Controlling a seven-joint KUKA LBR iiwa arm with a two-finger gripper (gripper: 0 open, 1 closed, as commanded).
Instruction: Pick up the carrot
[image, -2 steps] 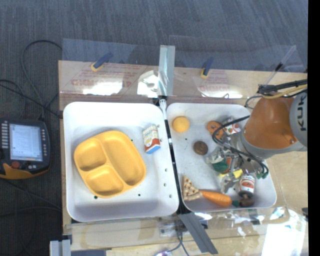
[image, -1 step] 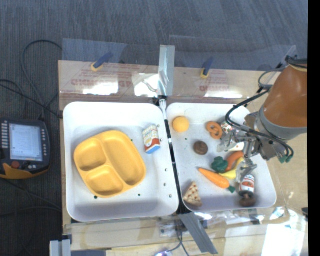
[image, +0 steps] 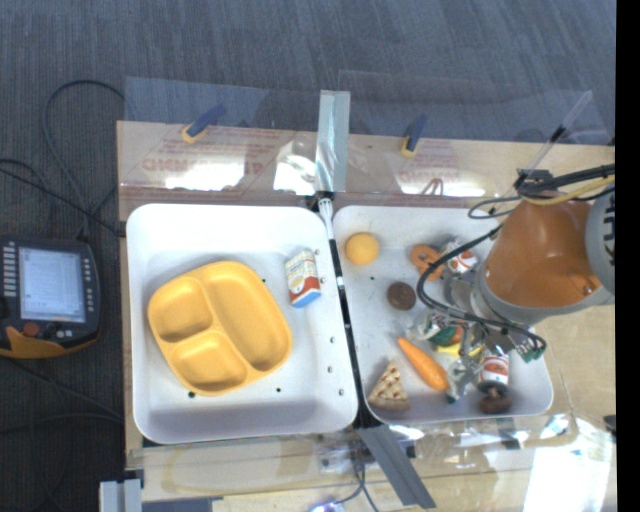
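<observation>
- White plastic is most of what I see: two shallow bins side by side on the bench, the left bin (image: 150, 400) and the right bin (image: 530, 400), meeting along a central seam.
- From my feed's right comes the arm (image: 545, 260), its orange band bulking over the upper right part of the right bin, with black cables looping round it.
- Next in size, a yellow divided tray (image: 220, 325) lies tilted in the left bin, three compartments, all bare as far as I can see.
- Below the orange band hangs the gripper (image: 468, 368), low over the right bin's clutter; I cannot tell how it stands, since wires and small items crowd it.
- My target, the carrot (image: 423, 364), lies slantwise on the right bin's floor, lower middle, just left of the gripper and not lifted.
- Near it, toward the front wall, sits a toy pizza slice (image: 390, 386).
- A small white carton with red and blue print (image: 302, 277) stands in the left bin, beside the seam and right of the tray.
- A yellow ball (image: 362, 248) rests at the right bin's upper left.
- A brown round piece (image: 401, 295) lies between the ball and the carrot.
- Other small items under the arm are too cluttered for me to name.
</observation>
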